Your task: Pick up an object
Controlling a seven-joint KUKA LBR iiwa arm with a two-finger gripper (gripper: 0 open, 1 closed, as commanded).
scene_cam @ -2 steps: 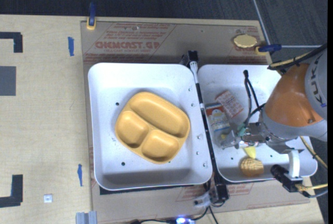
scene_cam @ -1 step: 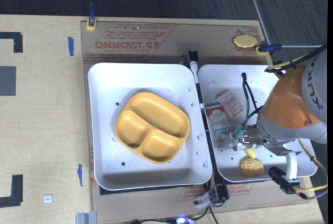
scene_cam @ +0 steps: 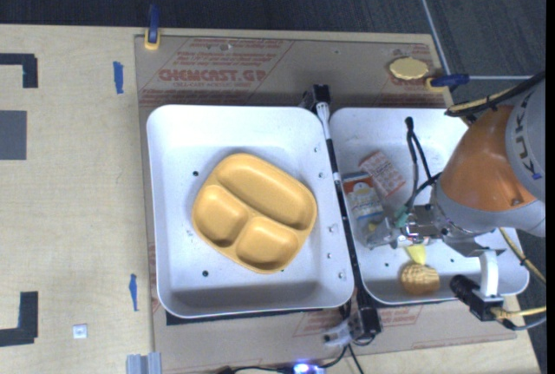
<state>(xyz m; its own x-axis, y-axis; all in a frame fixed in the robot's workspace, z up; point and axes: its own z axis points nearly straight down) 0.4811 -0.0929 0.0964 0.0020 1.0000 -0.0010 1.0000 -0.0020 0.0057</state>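
The arm (scene_cam: 499, 164) reaches in from the right and hangs low over the right bin (scene_cam: 381, 122), its orange band above the wrist. That places the end effector (scene_cam: 409, 232) over the cluster of small things in this bin, which suits a task that asks for any one object to be lifted. Whether the end effector is open or closed cannot be told, since the wrist and cables cover it, and nothing can be seen gripped in it.

The candidates lie close together in the right bin. A small packet (scene_cam: 380, 169) with red print lies toward the far side, a clear wrapper (scene_cam: 364, 204) sits just beside it against the dividing wall, and a small yellow piece (scene_cam: 417, 255) lies just below the end effector. A round brown lump (scene_cam: 420, 278), like a bread roll, rests near the front wall. The yellow piece looks the nearest to the end effector, so it is probably the target, though that is only a guess.

The left bin (scene_cam: 173, 138) holds a large yellow tray (scene_cam: 253, 212) with three hollows, lying tilted and well apart from the arm. It looks too broad for a two-finger grasp, which may be why the arm works on the other side. Both bins rest on a cardboard sheet (scene_cam: 217, 64) on the desk (scene_cam: 69, 190).
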